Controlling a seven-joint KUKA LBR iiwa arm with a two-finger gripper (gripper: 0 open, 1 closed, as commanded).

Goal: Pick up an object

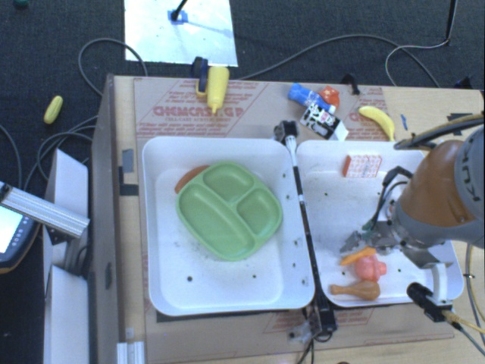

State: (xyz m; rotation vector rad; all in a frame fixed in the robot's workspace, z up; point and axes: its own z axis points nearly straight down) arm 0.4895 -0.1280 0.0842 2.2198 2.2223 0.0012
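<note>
A: Nearest the lens, what lies at the right bin's (326,203) front edge?
B: A brown toy drumstick (356,290), with a pink lump (369,268) just above it and an orange carrot-like piece (356,257) touching that

A: And the claw?
B: The gripper (364,240) hangs right over the carrot piece; I cannot tell how wide it stands or whether it grips anything

A: The left bin (163,203)?
B: A green divided plate (228,210) lies there over something orange (189,177)

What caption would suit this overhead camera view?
Robot gripper hovering over toy food in the right bin, a green divided plate in the left bin.
</note>
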